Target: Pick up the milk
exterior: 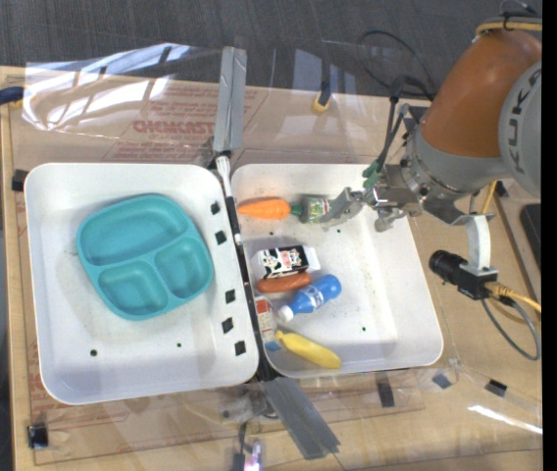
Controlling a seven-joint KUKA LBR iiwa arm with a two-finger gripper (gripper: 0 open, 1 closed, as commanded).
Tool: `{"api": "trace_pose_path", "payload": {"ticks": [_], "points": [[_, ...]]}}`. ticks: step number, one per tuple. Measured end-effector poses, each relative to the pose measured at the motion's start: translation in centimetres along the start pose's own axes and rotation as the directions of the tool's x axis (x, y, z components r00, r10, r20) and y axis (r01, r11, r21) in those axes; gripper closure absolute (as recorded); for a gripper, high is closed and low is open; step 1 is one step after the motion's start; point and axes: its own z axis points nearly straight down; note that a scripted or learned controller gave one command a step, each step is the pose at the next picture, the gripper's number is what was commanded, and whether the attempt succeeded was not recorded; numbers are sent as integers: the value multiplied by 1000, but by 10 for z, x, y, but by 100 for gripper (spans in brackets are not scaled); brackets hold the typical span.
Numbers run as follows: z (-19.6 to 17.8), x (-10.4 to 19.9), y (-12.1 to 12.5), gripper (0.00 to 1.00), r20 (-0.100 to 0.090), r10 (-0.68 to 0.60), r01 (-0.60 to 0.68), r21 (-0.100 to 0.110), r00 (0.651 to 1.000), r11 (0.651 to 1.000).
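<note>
Bench (494, 430): pale wooden top, seen from above at a slant, bearing two shallow white bins side by side.
Left white bin (63, 356): holds a teal plastic plate (144, 255) with three compartments, lying flat near the middle.
Right white bin (396, 307): holds all the small items, most of them crowded toward its left wall.
Milk carton (286, 260): small white box with a black cow print, lying on its side in the left half of the right bin, below the carrot and touching the sausage on its near edge.
Orange plastic carrot (263, 208): lying flat by the far left corner of the right bin.
Small green-capped item (315, 206): just right of the carrot, right at the gripper's tip; too small to identify.
Red-orange toy sausage (283, 284): lying directly under the milk carton's lower edge.
Blue plastic bottle with a white cap (313, 295): tilted, just right of the sausage.
Yellow banana-shaped toy (308, 351): by the near wall of the right bin.
Grey arm with orange band (475, 86): reaching in from the right over the far right corner of the right bin.
Gripper (357, 209): low over the far part of the right bin, beside the green-capped item — well apart from the milk carton.
Gripper state: apart or together cannot be told from this angle — nothing visibly clamped.
</note>
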Motion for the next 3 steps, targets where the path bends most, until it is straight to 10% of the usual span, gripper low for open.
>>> {"api": "trace_pose_path", "payload": {"ticks": [1, 2, 3], "points": [[111, -52, -13, 0, -1, -49, 49, 0, 999, 999], [187, -40, -21, 0, -2, -8, 8, -2, 1000, 1000], [180, -41, -20, 100, -3, -14, 14, 2, 1000, 1000]]}}
